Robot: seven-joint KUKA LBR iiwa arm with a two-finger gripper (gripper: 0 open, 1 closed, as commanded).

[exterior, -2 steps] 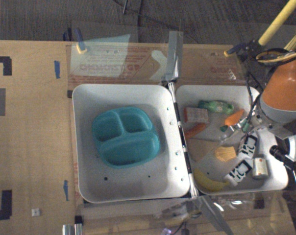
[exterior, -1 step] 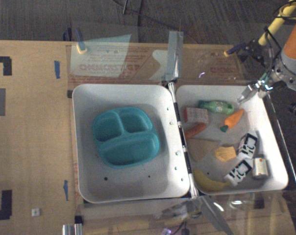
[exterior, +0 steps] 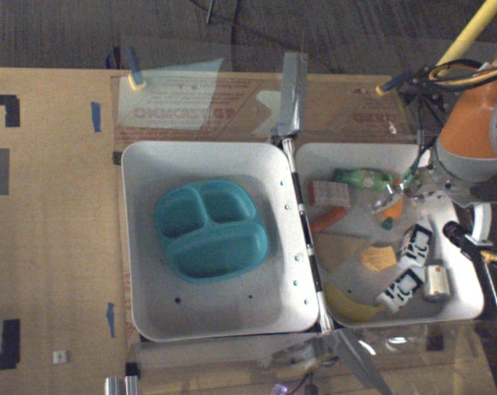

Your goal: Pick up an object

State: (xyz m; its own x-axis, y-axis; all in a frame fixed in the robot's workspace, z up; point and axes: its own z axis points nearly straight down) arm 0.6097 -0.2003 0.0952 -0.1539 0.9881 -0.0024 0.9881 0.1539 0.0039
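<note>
- Two white bins side by side on the bench – left bin, right bin.
- Left bin: teal divided plate lying flat near the middle, three compartments, apart from all walls.
- Right bin, far side: green packet by the far wall, w/ a reddish-brown block just beside it toward the divider.
- Orange carrot-like piece just below the block, tilted.
- Yellow wedge mid-bin; banana along the near wall.
- Two black-and-white patterned items lie at a slant between wedge and a small silver can – near each other, contact unclear.
- Arm comes in from the right, orange band above the wrist, over the right bin's far right corner.
- Gripper sits low beside the green packet, w/ a small orange bit just under it.
- Finger state: can't tell – tips too small and blurred; nothing visibly between them.
- Cardboard sheet and blue tape beyond the bins.
</note>
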